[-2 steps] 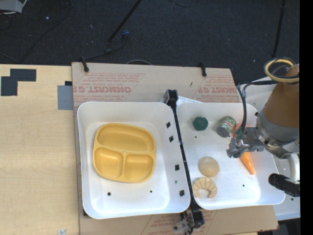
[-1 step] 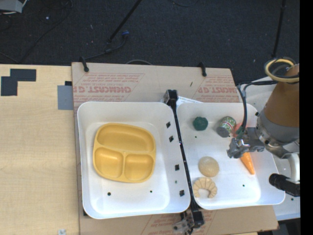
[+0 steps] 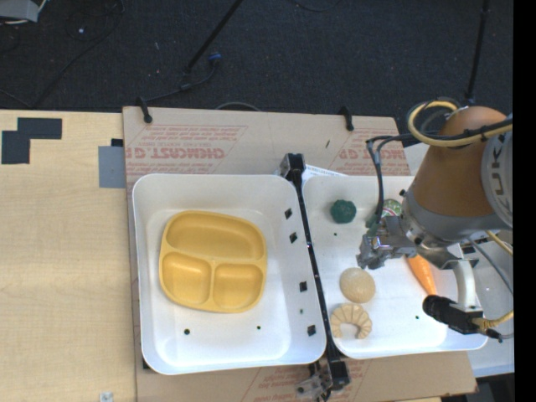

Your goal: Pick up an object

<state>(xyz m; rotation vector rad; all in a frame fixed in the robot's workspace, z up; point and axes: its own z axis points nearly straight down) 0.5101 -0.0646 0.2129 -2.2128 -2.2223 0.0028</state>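
My gripper [image 3: 372, 254] hangs low over the right bin [image 3: 394, 343], just above and slightly right of a round beige bun [image 3: 358, 286]. A croissant-shaped pastry [image 3: 352, 319] lies in front of the bun near the bin's front wall. A dark green lumpy object [image 3: 342, 211] sits toward the back of the same bin. An orange carrot [image 3: 421, 275] lies to the gripper's right, partly hidden under the arm. I see nothing held in the gripper.
The left bin [image 3: 151, 308] holds a yellow divided plate [image 3: 213, 260] with three compartments. A black divider rail [image 3: 306, 258] runs between the bins. The arm's bulky grey and orange wrist [image 3: 456, 174] covers the right bin's back right part.
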